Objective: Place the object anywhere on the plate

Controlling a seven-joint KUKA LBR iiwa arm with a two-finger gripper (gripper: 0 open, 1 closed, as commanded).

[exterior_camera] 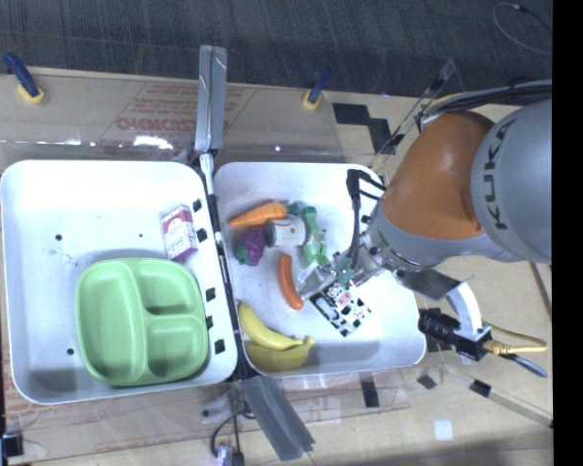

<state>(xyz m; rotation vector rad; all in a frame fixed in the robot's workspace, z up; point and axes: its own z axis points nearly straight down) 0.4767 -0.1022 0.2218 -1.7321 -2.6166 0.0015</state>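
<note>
A light green divided plate (141,320) lies in the left bin, toward its front. My gripper (332,284) hangs low over the middle of the right bin, just right of a small orange sausage-shaped piece (289,281). Around it lie an orange carrot (257,215), a purple toy (253,246), a green toy (313,238) and a yellow banana (270,339) at the bin's front. Whether anything sits in the gripper cannot be made out.
A small red and white box (179,231) rests in the left bin behind the plate. A metal divider (211,105) runs between the two bins. The grey and orange arm (447,192) covers the right bin's right side.
</note>
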